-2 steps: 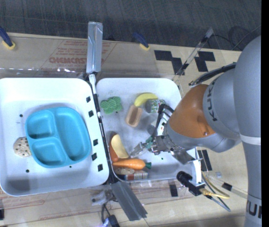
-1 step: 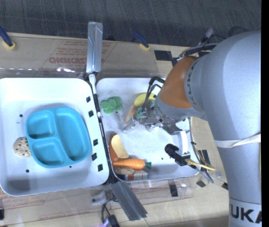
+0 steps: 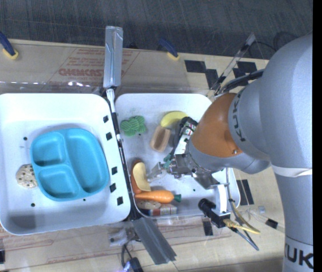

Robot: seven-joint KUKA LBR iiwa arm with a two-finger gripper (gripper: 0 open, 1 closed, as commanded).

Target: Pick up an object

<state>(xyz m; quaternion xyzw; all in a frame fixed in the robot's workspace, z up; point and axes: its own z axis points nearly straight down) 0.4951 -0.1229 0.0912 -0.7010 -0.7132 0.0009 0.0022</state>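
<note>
My gripper (image 3: 159, 170) hangs low in the right bin (image 3: 149, 103), reaching in from the right under the orange wrist band. Just left of it lies a pale apple slice (image 3: 140, 176) with a red edge. An orange carrot (image 3: 156, 196) with a green tip lies below that slice, near the bin's front wall. Up from the gripper sit a tan bread roll (image 3: 160, 138), a yellow banana (image 3: 172, 118) and a green knobbly piece (image 3: 133, 126). The arm's bulk hides the bin's right half.
The left bin (image 3: 8, 169) holds a blue divided plate (image 3: 68, 164) and a speckled cookie (image 3: 25, 176) at its left side. A divider wall (image 3: 115, 146) separates the bins. A small dark item (image 3: 155, 210) lies under the carrot.
</note>
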